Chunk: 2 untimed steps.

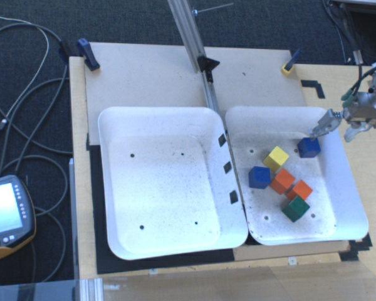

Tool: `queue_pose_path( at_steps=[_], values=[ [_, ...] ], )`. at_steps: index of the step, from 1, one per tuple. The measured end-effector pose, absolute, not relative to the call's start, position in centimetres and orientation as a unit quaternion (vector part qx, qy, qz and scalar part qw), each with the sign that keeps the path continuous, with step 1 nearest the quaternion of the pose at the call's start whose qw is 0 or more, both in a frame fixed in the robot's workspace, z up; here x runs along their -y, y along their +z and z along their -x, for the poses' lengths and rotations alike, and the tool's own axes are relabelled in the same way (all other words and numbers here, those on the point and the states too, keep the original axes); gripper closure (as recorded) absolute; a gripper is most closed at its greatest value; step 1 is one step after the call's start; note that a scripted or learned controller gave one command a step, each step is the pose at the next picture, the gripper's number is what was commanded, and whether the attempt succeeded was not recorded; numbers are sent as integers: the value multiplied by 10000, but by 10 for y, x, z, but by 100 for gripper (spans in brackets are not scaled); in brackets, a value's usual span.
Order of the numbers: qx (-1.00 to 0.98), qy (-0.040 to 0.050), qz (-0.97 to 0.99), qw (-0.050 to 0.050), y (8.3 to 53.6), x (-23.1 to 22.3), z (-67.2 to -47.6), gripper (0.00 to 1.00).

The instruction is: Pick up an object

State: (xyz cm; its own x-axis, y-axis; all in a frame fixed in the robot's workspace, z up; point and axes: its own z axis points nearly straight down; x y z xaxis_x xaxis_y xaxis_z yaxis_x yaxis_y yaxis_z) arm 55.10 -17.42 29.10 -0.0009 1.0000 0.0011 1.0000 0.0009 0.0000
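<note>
Gripper (pixel 329 125) at the right bin's (pixel 338 221) far right edge, whether open or shut impossible to tell. Just below the tip, a blue cube (pixel 309 147), apart from the rest. Toward mid-bin, a tight cluster: yellow cube (pixel 276 157), second blue cube (pixel 259 177), two orange cubes (pixel 282 181), green cube (pixel 295 209). Likely risks: clipping the bin wall, nudging the near cube aside, closing on nothing.

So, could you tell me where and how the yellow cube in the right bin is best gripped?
Probably from straight above, closing on the yellow cube across its upper-left and lower-right faces. It sits flat, turned diamond-wise to the bin walls. Those two sides look free, while the orange cube crowds its lower corner.
</note>
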Motion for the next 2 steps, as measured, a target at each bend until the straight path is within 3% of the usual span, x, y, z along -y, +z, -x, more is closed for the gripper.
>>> queue_pose_path(
  at_steps=[1,2],
  values=[
    [7074,20,7068,49,161,150,-548,0],
    [7075,-16,7067,-30,131,132,-528,0]
  ],
)
